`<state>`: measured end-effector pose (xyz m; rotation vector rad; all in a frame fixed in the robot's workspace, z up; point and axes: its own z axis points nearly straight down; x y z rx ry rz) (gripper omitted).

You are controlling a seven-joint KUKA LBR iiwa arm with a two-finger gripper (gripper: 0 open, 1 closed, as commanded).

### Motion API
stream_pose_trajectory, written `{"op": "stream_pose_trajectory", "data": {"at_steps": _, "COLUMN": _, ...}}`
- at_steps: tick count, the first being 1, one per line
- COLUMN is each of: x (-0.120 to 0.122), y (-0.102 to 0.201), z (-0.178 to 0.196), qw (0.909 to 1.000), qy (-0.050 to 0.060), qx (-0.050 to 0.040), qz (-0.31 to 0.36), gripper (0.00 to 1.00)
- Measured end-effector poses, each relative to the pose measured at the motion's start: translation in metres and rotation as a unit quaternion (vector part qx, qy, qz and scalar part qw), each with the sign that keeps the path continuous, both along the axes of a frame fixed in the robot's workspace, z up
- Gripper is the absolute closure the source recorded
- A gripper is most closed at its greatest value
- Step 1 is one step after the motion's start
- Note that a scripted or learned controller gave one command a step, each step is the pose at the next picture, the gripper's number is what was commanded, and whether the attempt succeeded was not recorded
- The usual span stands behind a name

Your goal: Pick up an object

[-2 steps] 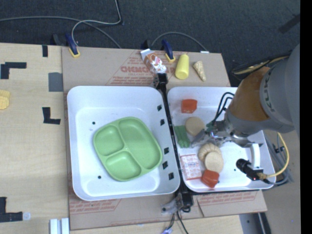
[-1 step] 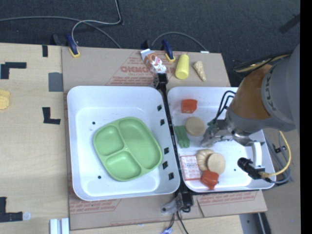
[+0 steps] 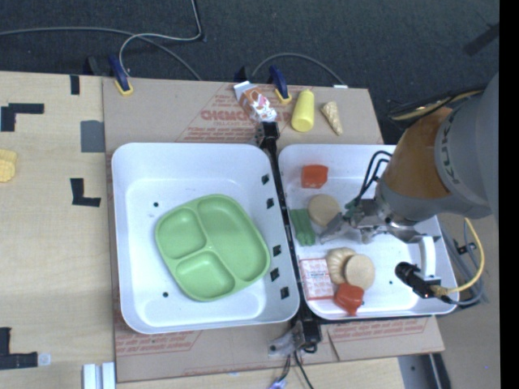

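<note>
The right bin (image 3: 369,159) holds several toy foods: an orange-red block (image 3: 315,175) at the back, a tan round piece (image 3: 323,209), a green strip (image 3: 302,225) by the left wall, two beige round pieces (image 3: 351,267), a red piece (image 3: 349,299) and a red-and-white packet (image 3: 315,278) at the front. My gripper (image 3: 334,228) is low in this bin, just below the tan round piece and right of the green strip. Its fingers point left, and I see nothing between them.
The left bin (image 3: 134,177) holds a green three-compartment plate (image 3: 212,246). Behind the bins on the cardboard lie a yellow bottle (image 3: 302,110), a beige cone (image 3: 332,117) and a small carton (image 3: 255,100). Cables run from the wrist over the right bin's right side.
</note>
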<state>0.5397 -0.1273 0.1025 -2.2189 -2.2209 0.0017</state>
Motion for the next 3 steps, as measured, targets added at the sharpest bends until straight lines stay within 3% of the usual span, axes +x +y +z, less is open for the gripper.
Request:
{"op": "stream_pose_trajectory", "data": {"at_steps": 1, "x": -0.055, "y": 0.022, "z": -0.016, "qw": 1.0, "qy": -0.003, "qx": -0.0013, "qz": 0.0, "gripper": 0.0}}
{"op": "stream_pose_trajectory", "data": {"at_steps": 2, "x": -0.054, "y": 0.022, "z": -0.007, "qw": 1.0, "qy": -0.003, "qx": -0.0014, "qz": -0.001, "gripper": 1.0}}
{"op": "stream_pose_trajectory", "data": {"at_steps": 3, "x": -0.016, "y": 0.1, "z": 0.082, "qw": 1.0, "qy": -0.001, "qx": 0.0001, "qz": 0.001, "gripper": 1.0}}
